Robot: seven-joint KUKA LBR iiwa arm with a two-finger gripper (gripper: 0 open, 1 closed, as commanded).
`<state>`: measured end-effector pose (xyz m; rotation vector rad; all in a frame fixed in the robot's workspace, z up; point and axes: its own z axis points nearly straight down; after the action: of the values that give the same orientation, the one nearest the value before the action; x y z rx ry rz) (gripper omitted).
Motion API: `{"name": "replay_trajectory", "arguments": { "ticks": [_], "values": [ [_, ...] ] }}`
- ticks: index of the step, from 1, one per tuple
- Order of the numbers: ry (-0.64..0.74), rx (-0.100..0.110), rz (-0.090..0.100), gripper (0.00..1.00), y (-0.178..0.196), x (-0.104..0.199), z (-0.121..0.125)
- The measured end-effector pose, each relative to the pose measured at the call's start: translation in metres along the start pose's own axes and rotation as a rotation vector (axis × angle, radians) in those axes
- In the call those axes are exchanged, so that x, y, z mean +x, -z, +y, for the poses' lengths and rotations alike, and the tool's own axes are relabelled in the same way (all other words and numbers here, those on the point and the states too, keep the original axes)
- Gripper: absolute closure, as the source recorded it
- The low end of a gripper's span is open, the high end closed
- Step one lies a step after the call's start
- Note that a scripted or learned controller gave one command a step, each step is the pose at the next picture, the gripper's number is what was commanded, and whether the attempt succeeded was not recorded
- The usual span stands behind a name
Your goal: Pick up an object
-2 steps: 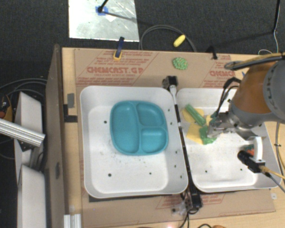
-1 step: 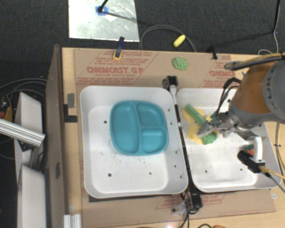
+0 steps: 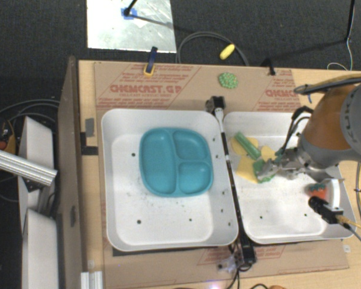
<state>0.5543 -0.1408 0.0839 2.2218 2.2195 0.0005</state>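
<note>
Yellow toy [image 3: 250,168] lies in the right bin [image 3: 289,224] beside a green stick [image 3: 247,144]. Down low for a grab, the gripper [image 3: 266,172] touches it; I cannot tell if it pinches.

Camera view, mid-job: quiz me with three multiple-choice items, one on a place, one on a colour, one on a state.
1. Where does the divided plate lie?
A. left bin
B. right bin
C. on the cardboard

2. What colour is the plate?
A. red
B. teal
C. yellow

3. Where is the gripper?
A. above the left bin
B. outside both bins
C. low in the right bin, at the yellow piece and green piece

Answers: 1 A, it fills the left bin. 2 B, plainly blue-green. 3 C, its tip meets those pieces.
</note>
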Motion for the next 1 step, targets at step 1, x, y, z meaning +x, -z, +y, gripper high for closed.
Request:
{"name": "replay_trajectory", "arguments": {
  "ticks": [1],
  "values": [
    [0.007, -0.006, -0.001, 0.0, 0.0017, 0.0026, 0.0489]
  ]
}}
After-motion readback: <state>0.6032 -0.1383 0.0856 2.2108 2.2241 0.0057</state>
